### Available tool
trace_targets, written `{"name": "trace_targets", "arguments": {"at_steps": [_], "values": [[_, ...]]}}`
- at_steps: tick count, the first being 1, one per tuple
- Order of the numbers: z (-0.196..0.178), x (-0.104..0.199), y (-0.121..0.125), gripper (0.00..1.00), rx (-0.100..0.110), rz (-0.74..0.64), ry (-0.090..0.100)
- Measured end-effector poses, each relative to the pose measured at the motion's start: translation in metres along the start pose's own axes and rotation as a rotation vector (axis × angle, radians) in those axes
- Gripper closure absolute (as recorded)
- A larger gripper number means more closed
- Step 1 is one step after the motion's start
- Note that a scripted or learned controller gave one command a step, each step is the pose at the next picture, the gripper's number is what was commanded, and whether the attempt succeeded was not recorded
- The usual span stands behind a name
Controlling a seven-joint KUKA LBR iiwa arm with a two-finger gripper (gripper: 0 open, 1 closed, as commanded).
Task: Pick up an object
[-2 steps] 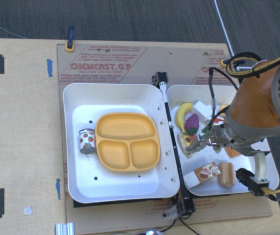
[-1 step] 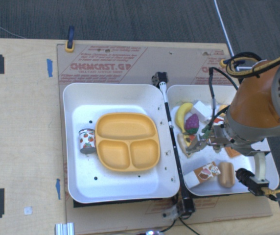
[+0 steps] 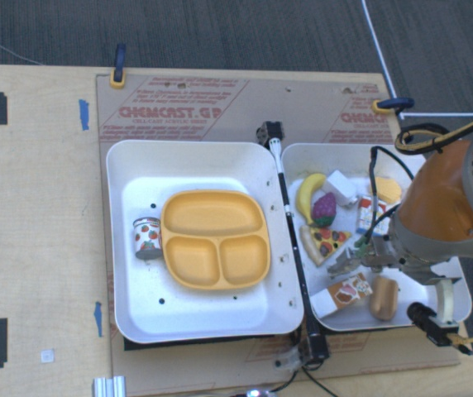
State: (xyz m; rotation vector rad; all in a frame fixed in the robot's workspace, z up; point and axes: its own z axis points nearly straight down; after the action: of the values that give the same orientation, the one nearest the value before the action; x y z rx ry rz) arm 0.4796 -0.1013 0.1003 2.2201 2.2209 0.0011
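My gripper [image 3: 354, 255] hangs low in the right bin [image 3: 460, 308], just above the toys near its middle; its metal fingers are dark and small from this height, and I cannot tell whether they are spread or pressed together, nor whether anything sits between them. Directly beside the tips lies a flat pizza slice [image 3: 326, 242], wedge-shaped with coloured dots on top. Nearer the front rim sit a small printed carton [image 3: 348, 291] and a rounded brown bread roll [image 3: 384, 298], smooth and oblong. Further from me, toward the back of the bin, a purple grape cluster [image 3: 324, 208] with a bumpy surface rests against a curved yellow banana [image 3: 308, 193], glossy like moulded plastic. My wrist carries an orange band [image 3: 439, 197] above a grey housing, and it covers the right part of the bin. The left bin [image 3: 129, 246] is a shallow white tub with rounded corners; it holds a yellow-orange plate [image 3: 216, 238] with three compartments and a small printed cup [image 3: 146, 238] touching its left edge. Both bins sit on a cardboard sheet [image 3: 179, 106] printed in red, clamped to a pale wooden bench [image 3: 30, 246].
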Motion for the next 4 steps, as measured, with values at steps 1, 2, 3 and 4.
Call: {"name": "trace_targets", "arguments": {"at_steps": [1, 2, 3, 4], "values": [[-0.010, 0.000, 0.001, 1.00, -0.003, 0.001, -0.001], [-0.084, 0.073, 0.001, 1.00, 0.000, -0.001, 0.001], [-0.084, 0.073, 0.001, 0.00, 0.000, -0.001, 0.001], [-0.084, 0.073, 0.001, 0.00, 0.000, -0.001, 0.001]]}}
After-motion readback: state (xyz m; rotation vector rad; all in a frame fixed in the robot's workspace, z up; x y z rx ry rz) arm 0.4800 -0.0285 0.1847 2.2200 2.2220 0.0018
